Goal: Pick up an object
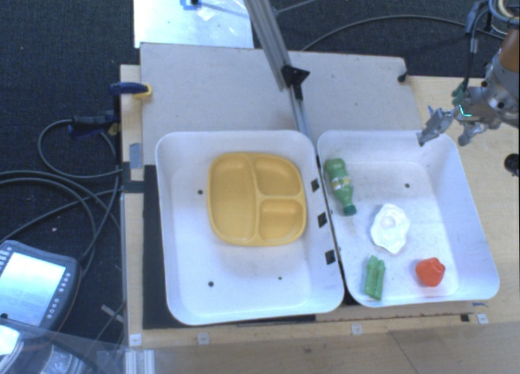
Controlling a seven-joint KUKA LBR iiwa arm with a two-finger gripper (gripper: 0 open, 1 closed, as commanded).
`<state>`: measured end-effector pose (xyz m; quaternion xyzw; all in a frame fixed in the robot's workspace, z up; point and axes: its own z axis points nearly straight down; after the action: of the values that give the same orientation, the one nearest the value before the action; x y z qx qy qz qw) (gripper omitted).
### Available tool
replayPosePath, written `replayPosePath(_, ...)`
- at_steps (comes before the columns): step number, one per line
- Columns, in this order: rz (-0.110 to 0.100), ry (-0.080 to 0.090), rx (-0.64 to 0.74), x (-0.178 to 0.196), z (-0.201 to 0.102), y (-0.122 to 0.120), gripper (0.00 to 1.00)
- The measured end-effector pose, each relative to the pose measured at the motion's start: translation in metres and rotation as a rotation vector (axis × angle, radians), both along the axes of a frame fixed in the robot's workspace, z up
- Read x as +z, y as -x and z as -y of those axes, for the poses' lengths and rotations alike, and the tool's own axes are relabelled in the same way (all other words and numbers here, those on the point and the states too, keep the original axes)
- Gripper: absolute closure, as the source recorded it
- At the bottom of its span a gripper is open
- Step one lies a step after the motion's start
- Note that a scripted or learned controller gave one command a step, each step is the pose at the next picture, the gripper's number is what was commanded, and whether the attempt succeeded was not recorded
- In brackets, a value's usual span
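Four items lay in our right bin [467, 193]; the tool [447, 125] hovered above its corner, seemingly open, holding nothing.

Two shallow white bins sit side by side on a pale bench [244, 80]. A slanting metal pole [268, 27] ends at a black clamp [294, 76] above the seam between them. A blue-and-yellow clamp [130, 89] grips the bench's left edge. Black cables [57, 177] trail over dark carpet toward a handheld control pendant [32, 283] at lower left.
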<state>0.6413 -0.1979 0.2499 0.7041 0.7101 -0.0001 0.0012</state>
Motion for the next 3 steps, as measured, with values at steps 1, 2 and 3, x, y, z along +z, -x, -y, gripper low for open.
replayPosePath(1, -0.003, -0.001, 0.000, -0.050, -0.007, -0.007, 0.00)
replayPosePath(2, -0.005, -0.002, 0.000, -0.109, -0.015, -0.010, 0.00)
replayPosePath(3, -0.005, -0.002, 0.001, -0.161, -0.015, -0.009, 0.00)
